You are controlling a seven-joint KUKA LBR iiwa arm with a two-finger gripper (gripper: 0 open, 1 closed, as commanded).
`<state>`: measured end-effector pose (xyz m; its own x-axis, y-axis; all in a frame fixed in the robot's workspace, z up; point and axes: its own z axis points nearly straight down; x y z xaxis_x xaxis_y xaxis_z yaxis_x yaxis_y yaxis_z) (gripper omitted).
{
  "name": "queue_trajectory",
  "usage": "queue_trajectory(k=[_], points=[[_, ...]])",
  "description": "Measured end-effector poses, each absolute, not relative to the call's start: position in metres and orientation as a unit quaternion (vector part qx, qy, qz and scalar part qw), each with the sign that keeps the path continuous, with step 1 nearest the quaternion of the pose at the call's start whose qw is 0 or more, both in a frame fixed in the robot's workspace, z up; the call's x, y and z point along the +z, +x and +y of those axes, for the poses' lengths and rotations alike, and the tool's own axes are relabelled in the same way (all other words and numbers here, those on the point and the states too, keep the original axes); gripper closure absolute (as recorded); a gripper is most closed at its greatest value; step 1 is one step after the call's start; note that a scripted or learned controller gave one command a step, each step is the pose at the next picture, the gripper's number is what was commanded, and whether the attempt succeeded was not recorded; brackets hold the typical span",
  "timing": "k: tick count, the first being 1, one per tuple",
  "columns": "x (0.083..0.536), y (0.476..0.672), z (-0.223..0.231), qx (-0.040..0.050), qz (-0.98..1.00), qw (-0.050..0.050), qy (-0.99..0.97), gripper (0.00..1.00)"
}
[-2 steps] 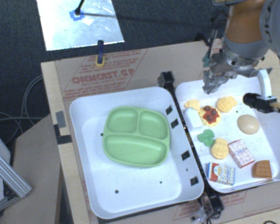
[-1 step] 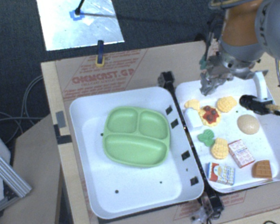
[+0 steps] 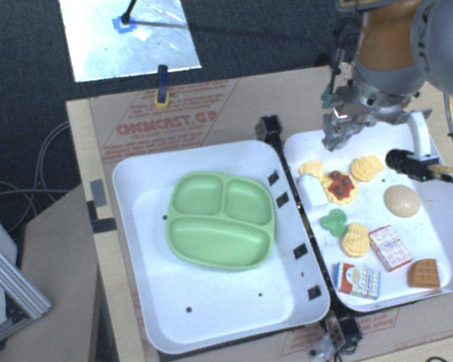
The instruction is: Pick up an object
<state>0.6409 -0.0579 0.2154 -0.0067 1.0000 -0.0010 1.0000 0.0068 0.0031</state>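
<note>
Glossy green plastic tray [image 3: 219, 220], smooth white bins [image 3: 152, 249], matt brown cardboard [image 3: 165, 117].

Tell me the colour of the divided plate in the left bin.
The divided plate is light green; the camera view shows it best.

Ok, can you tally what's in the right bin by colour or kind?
Yellow toy foods: 3
Green toy food: 1
Red-topped slice: 1
Beige egg: 1
Brown waffle: 1
Printed boxes: 2
Total: 9
</note>
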Motion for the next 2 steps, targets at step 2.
queue_trajectory(k=[2], points=[[0.2349,0.6389,-0.0629,0.0015,0.709,0.002,0.706,1.00]])
